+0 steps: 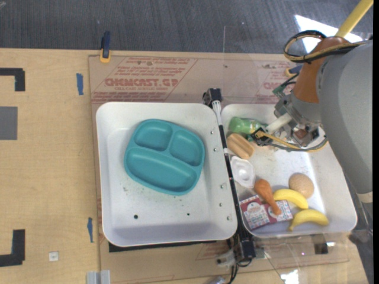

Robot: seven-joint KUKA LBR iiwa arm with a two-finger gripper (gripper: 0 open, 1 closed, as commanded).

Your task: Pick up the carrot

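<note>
Two bananas (299,207) flank one carrot (267,195) beside one egg (301,185).

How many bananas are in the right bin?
2. One banana lies right of the carrot, below the egg-like brown item. The second banana lies just below it, near the bin's front right corner. Nothing suggests another is hidden.
</note>
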